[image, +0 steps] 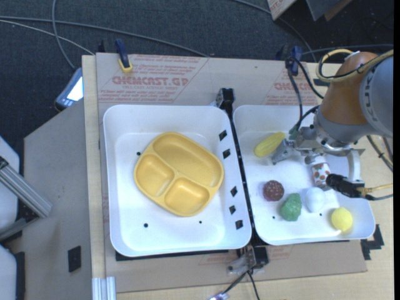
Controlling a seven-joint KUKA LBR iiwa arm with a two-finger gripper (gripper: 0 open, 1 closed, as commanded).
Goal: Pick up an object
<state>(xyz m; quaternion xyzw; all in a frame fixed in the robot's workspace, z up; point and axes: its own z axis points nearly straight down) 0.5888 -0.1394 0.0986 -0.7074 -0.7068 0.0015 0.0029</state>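
- Your bench (156, 83) carries two white bins; the left bin (119, 167) holds a yellow divided plate (178, 172).
- In the right bin (275, 230), your gripper (315, 161) hangs near the far wall; whether it is grasping anything, you cannot tell.
- A yellow corn cob (269, 145) lies just to its left; a dark red ball (273, 190), green toy (290, 207) and lemon (341, 219) sit nearer the front.

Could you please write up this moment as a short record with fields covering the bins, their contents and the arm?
left bin: yellow divided plate
right bin: yellow corn cob, dark red round piece, green piece, white piece, yellow lemon
arm: reaches in from the right
end effector: low over the right bin, beside the corn cob
grasp: cannot tell
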